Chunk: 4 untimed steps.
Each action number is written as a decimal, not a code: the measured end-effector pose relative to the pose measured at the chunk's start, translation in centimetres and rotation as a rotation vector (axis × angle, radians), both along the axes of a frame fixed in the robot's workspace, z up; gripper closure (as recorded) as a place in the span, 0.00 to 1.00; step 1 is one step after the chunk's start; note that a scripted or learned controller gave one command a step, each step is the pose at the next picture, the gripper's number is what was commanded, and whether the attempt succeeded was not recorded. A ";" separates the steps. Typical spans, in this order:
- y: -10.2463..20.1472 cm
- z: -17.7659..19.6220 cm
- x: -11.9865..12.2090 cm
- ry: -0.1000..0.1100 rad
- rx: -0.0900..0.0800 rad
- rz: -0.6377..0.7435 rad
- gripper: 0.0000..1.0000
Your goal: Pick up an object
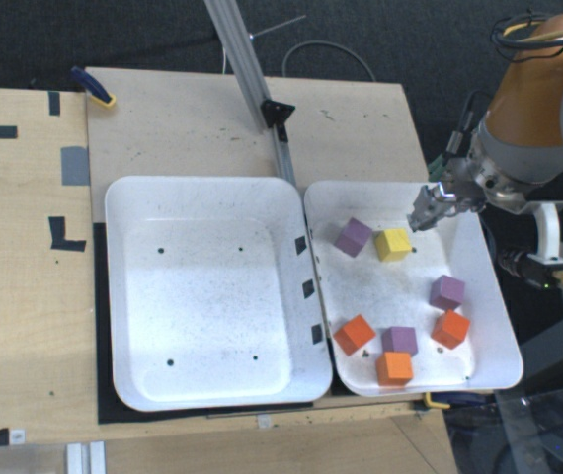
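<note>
You see two shallow white plastic bins (123,215), smooth and faintly glossy but speckled with dark scuffs, resting on a pale matt wooden bench top (183,117). A brushed grey metal rail (237,42) slants overhead; the small coloured cubes (393,244) look matt.

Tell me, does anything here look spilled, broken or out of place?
Nothing stands out. Seven blocks lie loose in the right bin, none outside it. The gripper hovers near the yellow block, a normal approach.
</note>
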<state>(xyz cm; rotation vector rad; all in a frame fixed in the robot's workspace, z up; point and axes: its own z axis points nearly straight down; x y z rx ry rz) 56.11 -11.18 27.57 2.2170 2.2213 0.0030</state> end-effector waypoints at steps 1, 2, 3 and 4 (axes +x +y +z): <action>5.8 -0.5 0.6 0.004 0.002 0.005 1.00; 10.0 -1.0 1.9 0.005 0.001 0.003 1.00; 14.8 -1.2 3.9 0.004 0.001 0.004 1.00; 19.2 -1.9 5.6 0.004 0.001 0.003 1.00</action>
